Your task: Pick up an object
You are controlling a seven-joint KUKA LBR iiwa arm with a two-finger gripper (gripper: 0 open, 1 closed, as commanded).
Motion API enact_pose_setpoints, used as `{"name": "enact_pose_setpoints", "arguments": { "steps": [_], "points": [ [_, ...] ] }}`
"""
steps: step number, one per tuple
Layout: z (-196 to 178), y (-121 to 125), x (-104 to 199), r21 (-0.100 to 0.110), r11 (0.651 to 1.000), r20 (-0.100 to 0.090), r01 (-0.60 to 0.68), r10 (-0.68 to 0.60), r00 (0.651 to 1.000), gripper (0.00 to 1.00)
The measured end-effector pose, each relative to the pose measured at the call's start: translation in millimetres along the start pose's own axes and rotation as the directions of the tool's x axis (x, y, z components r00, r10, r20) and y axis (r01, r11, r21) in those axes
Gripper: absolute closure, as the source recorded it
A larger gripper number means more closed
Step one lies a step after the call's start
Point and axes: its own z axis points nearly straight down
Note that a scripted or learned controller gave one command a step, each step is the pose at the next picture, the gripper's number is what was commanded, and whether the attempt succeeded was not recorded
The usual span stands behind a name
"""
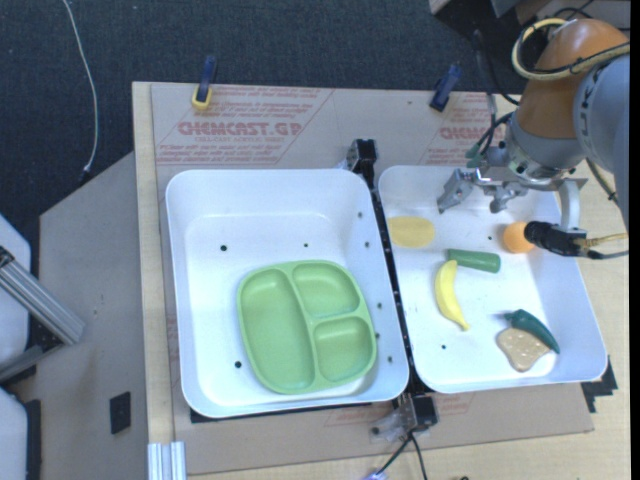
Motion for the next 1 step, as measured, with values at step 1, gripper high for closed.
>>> {"name": "enact_pose_setpoints", "arguments": {
  "steps": [1],
  "points": [
    [46.8,-0.5,0.6,0.002,1.000,0.000,0.000,0.000,1.000,0.00]
  ]
}}
